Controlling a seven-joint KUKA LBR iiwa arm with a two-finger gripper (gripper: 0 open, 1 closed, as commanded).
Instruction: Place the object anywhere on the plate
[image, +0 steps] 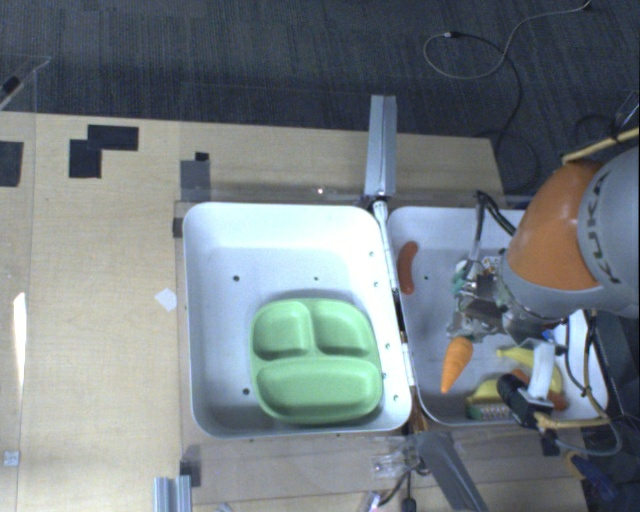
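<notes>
Carrot (456, 363) lying in the right bin (430, 235), just under the hand (472, 318), top end touching it, long axis running down and a bit left. Can't tell how wide the hand's spread. Green plate (316, 359) well off to the carrot's left, past the bin wall.

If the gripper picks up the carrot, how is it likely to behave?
The carrot looks like a stiff, light toy. Its tapered shape may slip from a pinch. It is round, so a push could roll it toward the bin wall.
</notes>
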